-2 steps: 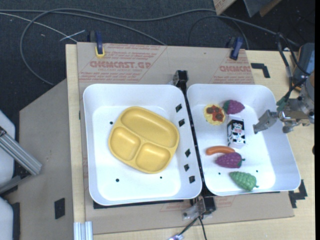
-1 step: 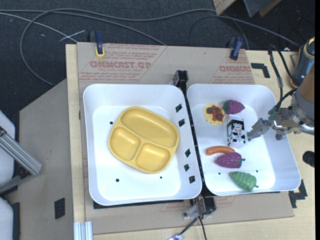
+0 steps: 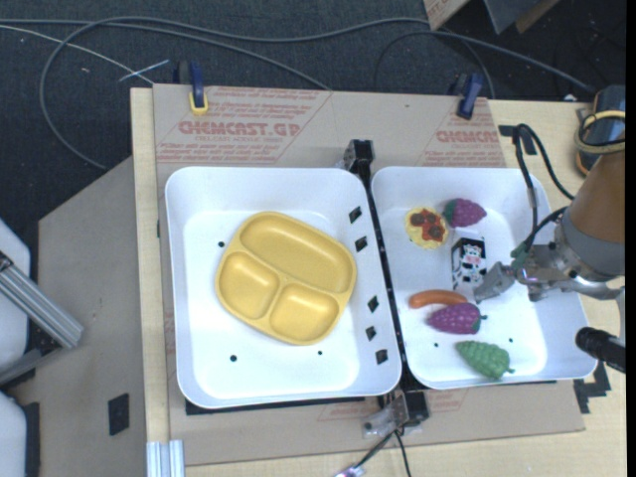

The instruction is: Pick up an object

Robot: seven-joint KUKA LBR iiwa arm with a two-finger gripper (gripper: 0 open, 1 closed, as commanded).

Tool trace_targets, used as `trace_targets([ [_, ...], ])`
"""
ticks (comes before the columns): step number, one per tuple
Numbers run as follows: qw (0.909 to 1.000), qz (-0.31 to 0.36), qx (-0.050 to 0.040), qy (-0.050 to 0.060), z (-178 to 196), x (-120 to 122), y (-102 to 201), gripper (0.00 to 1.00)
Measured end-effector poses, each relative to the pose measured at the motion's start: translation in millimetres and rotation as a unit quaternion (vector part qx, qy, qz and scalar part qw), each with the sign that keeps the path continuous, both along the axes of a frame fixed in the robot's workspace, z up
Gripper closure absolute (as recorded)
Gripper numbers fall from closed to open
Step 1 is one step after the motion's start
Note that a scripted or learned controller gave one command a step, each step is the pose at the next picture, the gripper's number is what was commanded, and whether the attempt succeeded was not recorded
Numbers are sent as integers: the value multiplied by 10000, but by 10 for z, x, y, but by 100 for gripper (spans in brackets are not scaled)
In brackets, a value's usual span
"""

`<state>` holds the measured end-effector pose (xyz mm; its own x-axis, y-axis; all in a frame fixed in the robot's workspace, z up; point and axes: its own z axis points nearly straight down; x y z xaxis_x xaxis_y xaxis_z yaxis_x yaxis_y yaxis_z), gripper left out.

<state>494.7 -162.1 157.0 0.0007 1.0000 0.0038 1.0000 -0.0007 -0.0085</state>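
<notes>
Six toys in right bin (image 3: pixel 532 361) | orange carrot (image 3: pixel 438 298) slim, lying flat | claw (image 3: pixel 494 284) open beside it

Bright toys against white bins

Yellow divided plate (image 3: pixel 286 277) in the white left bin (image 3: pixel 189 296); right bin (image 3: pixel 527 351) holds purple grapes (image 3: pixel 455 317), green bunch (image 3: pixel 484 359), orange carrot (image 3: pixel 437 298).

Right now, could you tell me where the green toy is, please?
The green toy lies in the right bin, near its front edge, just below the purple grapes.
</notes>
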Motion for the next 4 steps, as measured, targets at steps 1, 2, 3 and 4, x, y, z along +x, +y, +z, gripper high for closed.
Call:
trace_targets([
  [1,10000,3,-8,-27,-425,35,-25,0],
  [2,10000,-1,-10,-45,-300,40,-24,100],
  [3,10000,3,-31,-74,220,92,-125,100],
  [4,10000,8,-26,-65,592,103,-127,100],
])
